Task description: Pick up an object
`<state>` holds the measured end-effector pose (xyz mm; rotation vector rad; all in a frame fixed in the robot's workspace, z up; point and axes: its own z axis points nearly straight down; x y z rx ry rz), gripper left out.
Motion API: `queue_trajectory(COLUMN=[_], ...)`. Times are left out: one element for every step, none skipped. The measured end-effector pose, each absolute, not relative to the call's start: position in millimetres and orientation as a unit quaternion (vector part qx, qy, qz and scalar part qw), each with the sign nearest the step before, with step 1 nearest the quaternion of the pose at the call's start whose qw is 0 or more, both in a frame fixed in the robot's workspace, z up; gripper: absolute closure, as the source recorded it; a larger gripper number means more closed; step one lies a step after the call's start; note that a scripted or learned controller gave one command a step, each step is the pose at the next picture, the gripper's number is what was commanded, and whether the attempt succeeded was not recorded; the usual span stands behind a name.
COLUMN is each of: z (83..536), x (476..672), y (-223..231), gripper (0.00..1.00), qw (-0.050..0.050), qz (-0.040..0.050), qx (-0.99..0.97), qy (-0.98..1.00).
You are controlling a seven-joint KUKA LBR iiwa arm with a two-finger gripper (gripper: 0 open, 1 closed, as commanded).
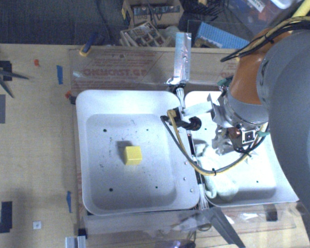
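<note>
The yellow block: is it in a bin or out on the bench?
In. The yellow block lies on the floor of the left bin, apart from the walls and from the arm.

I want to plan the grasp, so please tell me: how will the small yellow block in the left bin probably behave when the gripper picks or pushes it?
The yellow block looks cube-shaped with flat faces, so it should probably slide instead of rolling. It seems small and rigid, likely light. It lies alone on the left bin floor, so a push may move it freely.
</note>
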<state>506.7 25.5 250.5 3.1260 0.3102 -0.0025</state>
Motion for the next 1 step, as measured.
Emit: queue_trajectory(z=[183.2], x=[605.3], y=[-16.0], gripper=[1.00], qw=[0.000], qz=[-0.0010], qx=[0.995], qy=[0.100])
